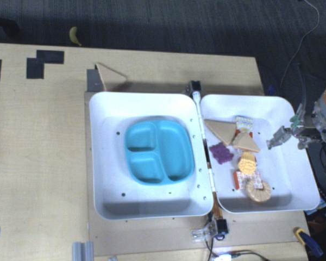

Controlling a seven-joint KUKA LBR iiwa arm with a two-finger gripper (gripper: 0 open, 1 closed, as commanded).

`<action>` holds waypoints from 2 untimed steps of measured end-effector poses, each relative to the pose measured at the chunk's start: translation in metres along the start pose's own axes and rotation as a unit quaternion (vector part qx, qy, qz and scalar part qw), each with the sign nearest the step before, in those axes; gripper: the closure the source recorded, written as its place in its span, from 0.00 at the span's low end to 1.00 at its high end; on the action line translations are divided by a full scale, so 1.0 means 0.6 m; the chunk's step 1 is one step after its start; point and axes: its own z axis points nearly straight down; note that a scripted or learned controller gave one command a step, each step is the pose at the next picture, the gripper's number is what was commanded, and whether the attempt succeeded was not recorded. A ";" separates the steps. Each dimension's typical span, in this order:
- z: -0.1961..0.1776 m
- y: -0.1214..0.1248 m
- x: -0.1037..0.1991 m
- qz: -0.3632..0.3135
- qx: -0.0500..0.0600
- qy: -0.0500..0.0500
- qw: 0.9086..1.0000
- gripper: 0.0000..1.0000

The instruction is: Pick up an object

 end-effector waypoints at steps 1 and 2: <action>0.201 -0.053 0.071 0.002 -0.005 -0.001 1.000 0.00; 0.183 -0.050 0.071 0.001 -0.008 -0.001 1.000 1.00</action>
